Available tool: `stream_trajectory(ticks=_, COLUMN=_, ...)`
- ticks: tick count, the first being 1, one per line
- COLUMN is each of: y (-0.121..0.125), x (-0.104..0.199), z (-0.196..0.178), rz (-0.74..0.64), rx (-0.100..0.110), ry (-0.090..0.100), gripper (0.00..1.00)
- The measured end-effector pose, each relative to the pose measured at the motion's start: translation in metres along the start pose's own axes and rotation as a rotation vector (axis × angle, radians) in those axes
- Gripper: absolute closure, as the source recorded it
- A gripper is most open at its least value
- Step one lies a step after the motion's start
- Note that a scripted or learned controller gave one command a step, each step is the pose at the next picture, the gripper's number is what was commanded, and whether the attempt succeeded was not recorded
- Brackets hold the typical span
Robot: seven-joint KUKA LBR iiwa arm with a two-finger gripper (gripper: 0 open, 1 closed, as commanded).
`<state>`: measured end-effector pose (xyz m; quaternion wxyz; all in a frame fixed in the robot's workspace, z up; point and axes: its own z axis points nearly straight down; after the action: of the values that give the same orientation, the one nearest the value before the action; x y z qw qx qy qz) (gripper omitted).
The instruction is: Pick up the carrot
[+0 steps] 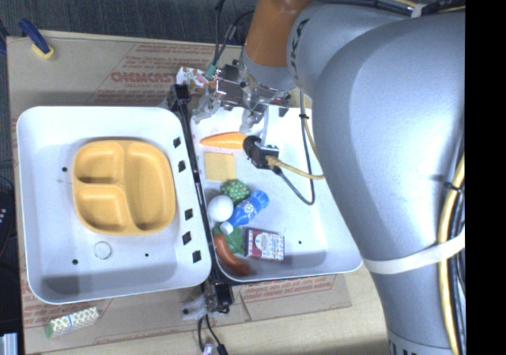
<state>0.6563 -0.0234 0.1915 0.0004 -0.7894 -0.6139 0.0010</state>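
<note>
The carrot (223, 140) was a small orange spindle, thick at its left end and tapering to a point on the right, lying nearly level on the floor of the right bin (332, 227) near that bin's far end, just above a pale yellow square slice (219, 165). The hand (251, 112) hung just above and to the right of it, below the arm's orange band (273, 29); whether it was spread or pressed together could not be told, as the metal parts around the wrist blurred into one another and into the white bin behind. Nothing showed the carrot between its tips. The arm's broad grey body (379, 124) covered the right bin's right side and far corner. Nearer the camera lay a green lump (235, 190), a white ball (220, 208), a blue bottle (250, 207), a red-brown box (264, 245) and a reddish sausage shape (228, 255), bunched together and partly overlapping. The left bin (39, 187) held a yellow divided tray (124, 185).
</note>
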Motion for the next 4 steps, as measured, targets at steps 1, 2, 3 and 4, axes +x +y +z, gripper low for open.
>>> stream_trajectory(ticks=1, y=-0.011, x=-0.003, z=0.0, rz=0.204, rx=0.006, ry=-0.001, gripper=0.0)
stream_trajectory(ticks=2, y=-0.001, x=0.002, z=0.0, rz=0.085, rx=0.0, ry=0.0, gripper=0.0)
stream_trajectory(ticks=3, y=-0.001, x=0.004, z=0.0, rz=0.16, rx=-0.001, ry=0.0, gripper=0.0)
stream_trajectory(ticks=4, y=-0.003, x=-0.029, z=0.0, rz=0.234, rx=0.005, ry=-0.001, gripper=0.0)
